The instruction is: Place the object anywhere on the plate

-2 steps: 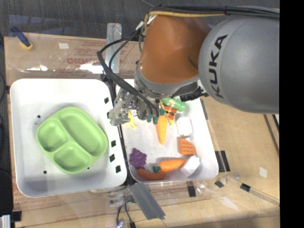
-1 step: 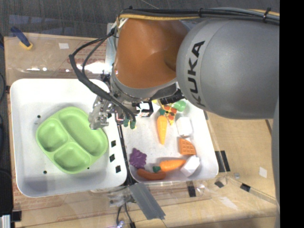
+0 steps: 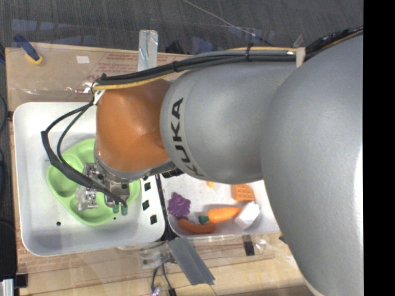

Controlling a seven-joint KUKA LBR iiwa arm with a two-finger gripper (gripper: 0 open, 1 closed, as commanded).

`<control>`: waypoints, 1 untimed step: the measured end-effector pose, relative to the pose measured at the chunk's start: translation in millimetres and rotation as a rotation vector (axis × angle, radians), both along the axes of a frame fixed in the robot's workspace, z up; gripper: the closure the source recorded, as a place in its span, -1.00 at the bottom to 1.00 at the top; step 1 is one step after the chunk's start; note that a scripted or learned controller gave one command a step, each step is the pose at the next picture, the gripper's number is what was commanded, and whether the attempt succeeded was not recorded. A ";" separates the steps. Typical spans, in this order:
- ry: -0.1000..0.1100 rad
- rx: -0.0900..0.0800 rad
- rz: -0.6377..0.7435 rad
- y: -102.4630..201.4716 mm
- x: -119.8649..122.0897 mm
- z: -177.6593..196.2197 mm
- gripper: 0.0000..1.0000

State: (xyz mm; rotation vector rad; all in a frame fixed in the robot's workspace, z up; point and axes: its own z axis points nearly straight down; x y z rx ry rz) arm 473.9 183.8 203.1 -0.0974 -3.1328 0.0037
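Over the left bin (image 3: 28,165), one of two shallow white bins set side by side on the bench, the grey KUKA arm (image 3: 247,122) reaches in from the right, its orange band (image 3: 129,125) covering much of the bin's far half. Below the band hangs the gripper (image 3: 105,199), low over the single lime-green plate (image 3: 62,180) that lies in this bin; the plate has raised dividers, and the arm hides its right part. Whether the gripper is spread or pressed together cannot be told, since the metal parts at its tip are small and jumbled against the plate, and nothing can be made out between them. Black cables (image 3: 55,153) loop from the wrist out to the left over the plate. In the right bin (image 3: 265,227), where the arm leaves only the near strip in sight, five toy-food pieces can be counted: one purple piece (image 3: 179,205) at the left, one orange carrot (image 3: 223,214) with a green end in the middle, one reddish-orange long piece (image 3: 194,227) just nearer than the carrot, one white block (image 3: 249,216) touching the carrot's right end, and one orange waffle-like piece (image 3: 244,193) farther back. All five rest on the right bin's floor, well apart from the plate. Which of them is the task's object cannot be told.
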 end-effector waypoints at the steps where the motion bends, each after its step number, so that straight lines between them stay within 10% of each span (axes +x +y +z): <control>1: -0.006 0.001 -0.003 -1.3 1.7 2.8 -1.00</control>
